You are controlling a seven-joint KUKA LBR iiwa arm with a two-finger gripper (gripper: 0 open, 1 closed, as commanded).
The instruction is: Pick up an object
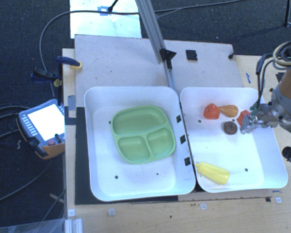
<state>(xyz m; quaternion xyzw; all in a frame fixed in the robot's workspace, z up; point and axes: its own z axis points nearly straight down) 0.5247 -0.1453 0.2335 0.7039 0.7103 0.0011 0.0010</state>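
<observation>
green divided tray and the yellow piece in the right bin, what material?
Green three-compartment tray: looks like moulded plastic, matte to satin, with uniform colour and soft rounded rims. Yellow elongated object: likely plastic too, smooth with a faint sheen; too small to rule out rubber or foam.

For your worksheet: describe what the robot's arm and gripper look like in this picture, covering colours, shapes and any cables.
The arm is a rounded grey body at the picture's right edge, with an orange band near its top. Dark and pale cables loop above and beside it. The gripper is a small, boxy block of silvery-grey metal at the arm's end, over the right bin.
</observation>
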